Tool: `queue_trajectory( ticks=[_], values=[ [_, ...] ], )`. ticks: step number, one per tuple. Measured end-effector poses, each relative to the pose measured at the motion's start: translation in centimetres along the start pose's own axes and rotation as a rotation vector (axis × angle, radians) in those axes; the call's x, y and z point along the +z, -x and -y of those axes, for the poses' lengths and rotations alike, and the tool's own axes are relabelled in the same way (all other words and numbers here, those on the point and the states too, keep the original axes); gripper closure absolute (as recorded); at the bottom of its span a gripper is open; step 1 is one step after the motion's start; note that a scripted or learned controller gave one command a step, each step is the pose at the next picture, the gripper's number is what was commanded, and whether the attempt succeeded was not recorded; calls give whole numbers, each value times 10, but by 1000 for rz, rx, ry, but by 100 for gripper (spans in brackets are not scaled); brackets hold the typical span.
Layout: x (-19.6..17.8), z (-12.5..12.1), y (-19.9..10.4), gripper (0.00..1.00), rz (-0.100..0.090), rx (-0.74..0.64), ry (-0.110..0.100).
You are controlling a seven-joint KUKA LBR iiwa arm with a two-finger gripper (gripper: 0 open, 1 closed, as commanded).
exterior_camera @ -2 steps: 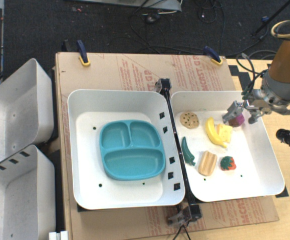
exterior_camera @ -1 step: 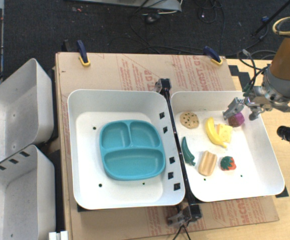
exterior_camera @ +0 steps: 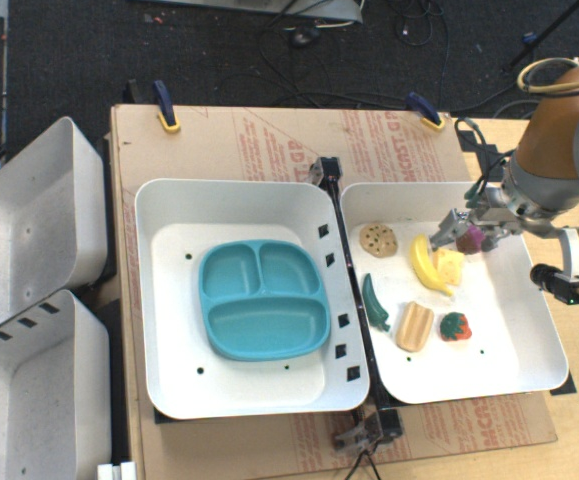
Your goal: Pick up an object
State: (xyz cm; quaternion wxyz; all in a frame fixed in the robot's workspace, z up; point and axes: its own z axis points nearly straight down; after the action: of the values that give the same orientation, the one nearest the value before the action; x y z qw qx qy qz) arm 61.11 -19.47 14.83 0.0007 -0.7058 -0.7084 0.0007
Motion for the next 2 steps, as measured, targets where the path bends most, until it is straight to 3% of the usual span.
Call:
queue_trajectory(
  ticks=[1,2],
  values=[
    [47,-3,-3,0,-7,3,6],
    [37,-3,0,100,2,1,10]
  ],
)
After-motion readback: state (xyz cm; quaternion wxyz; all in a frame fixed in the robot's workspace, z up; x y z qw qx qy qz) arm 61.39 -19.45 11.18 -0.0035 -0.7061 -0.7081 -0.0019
